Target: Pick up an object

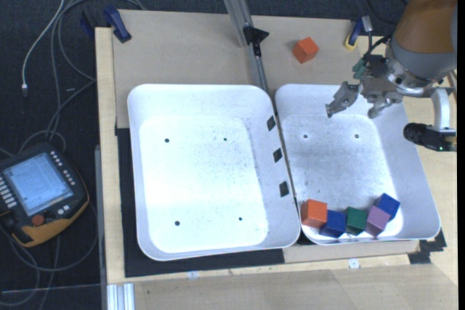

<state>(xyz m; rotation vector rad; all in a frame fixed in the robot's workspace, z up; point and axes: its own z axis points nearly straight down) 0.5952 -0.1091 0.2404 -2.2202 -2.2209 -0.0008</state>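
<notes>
**Bench with two white bins, blocks low in the right one**

On the wooden bench (182,40), five blocks (349,216) cluster at the right bin (407,170)'s lower edge. The gripper (357,102) hangs above its upper part, fingers spread, gripping nothing. An orange cube (306,49) lies beyond the bins

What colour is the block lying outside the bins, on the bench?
Orange block, seen in the camera view, beyond the right bin.
</notes>
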